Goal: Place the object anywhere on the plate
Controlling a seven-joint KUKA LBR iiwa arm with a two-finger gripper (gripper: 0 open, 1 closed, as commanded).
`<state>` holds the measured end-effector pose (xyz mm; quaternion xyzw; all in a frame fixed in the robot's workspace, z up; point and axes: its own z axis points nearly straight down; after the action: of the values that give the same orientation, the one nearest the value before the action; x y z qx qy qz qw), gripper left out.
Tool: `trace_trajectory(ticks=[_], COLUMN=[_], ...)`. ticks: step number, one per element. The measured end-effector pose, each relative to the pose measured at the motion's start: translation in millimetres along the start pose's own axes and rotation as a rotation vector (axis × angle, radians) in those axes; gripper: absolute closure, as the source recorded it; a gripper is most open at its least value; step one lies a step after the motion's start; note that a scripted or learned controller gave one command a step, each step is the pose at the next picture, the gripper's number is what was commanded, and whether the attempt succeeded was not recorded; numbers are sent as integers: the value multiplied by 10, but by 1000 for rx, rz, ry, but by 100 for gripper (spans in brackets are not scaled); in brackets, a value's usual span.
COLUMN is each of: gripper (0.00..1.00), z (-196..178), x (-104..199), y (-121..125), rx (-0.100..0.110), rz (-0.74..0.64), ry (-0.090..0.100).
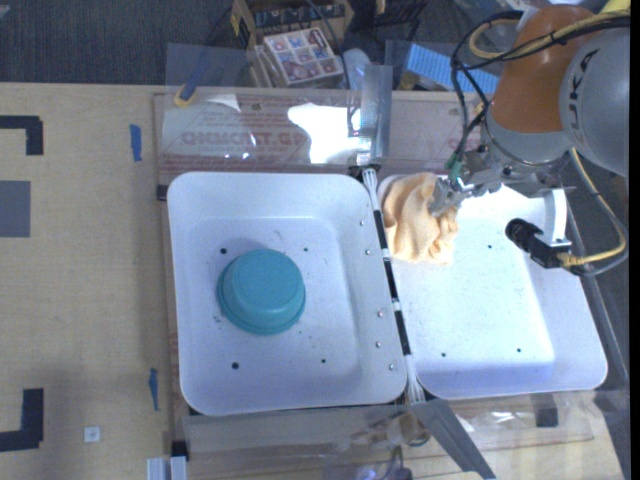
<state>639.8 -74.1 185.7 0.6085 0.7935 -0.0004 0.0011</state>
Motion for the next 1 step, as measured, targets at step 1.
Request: trace_trajectory(ticks=[1], gripper=[100], z=[-398], x=[-1], y=[11], rx=[-2], rz=[-2], ry=[-1])
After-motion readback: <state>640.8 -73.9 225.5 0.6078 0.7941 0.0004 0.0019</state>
